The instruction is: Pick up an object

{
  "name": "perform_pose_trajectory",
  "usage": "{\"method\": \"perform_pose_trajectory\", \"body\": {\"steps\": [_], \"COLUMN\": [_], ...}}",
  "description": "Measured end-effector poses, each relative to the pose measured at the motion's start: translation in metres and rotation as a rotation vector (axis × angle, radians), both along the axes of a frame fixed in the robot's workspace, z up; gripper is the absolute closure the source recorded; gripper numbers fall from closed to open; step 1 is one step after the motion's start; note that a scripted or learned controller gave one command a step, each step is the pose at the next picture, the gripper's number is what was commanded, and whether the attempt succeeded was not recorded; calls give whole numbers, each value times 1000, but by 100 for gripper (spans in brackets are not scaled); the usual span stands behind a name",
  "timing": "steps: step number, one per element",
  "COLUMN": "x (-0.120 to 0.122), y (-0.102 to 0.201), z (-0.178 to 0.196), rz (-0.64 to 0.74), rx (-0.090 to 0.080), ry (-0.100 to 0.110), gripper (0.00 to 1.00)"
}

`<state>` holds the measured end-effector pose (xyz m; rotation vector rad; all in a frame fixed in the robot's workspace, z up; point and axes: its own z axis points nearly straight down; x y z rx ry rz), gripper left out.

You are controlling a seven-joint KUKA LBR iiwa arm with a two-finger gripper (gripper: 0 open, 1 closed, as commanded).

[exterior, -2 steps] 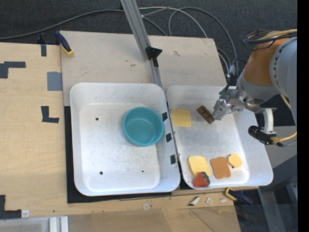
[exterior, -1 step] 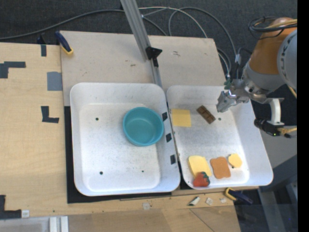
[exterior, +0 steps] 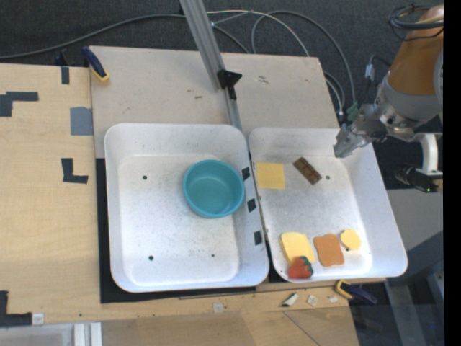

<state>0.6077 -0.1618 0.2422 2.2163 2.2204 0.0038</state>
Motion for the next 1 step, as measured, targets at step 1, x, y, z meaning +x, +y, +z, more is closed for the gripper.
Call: {"method": "perform_pose_trajectory", "body": {"steps": [1], "x": [1], "y": [0], "z": [26], "rz": [0], "rx": [1], "ry": [3], "gripper": [100]}}
